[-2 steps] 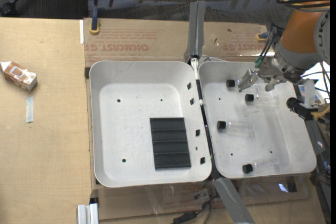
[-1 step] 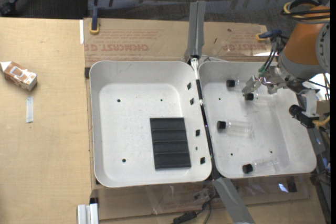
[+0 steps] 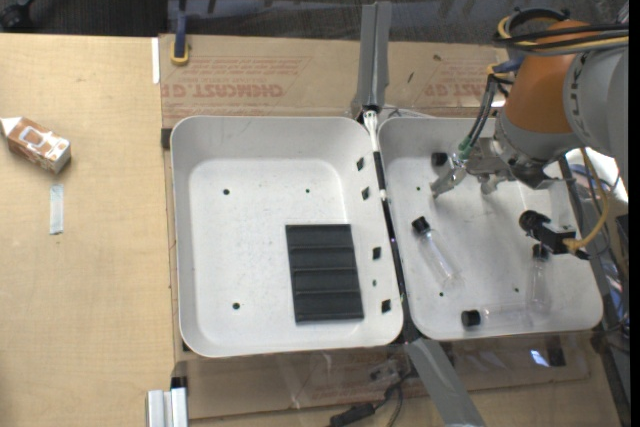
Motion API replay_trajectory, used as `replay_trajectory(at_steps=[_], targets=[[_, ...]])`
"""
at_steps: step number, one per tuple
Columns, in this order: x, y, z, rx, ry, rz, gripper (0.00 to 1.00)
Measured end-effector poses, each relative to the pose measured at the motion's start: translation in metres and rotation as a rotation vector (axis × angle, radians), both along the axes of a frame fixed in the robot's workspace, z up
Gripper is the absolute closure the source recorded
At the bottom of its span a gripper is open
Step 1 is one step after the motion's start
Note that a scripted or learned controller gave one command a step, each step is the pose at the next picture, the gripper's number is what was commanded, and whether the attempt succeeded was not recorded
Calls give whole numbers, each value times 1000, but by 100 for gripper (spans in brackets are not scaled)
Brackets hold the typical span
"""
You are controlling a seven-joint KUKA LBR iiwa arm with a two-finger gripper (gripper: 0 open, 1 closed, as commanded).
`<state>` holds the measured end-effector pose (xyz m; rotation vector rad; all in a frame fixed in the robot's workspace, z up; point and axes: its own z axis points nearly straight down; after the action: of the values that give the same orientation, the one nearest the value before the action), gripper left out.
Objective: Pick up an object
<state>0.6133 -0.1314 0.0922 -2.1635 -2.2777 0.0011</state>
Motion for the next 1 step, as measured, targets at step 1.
replay_trajectory(at_steps=[1], targets=[[39,-57,0,-1,0,40,0]])
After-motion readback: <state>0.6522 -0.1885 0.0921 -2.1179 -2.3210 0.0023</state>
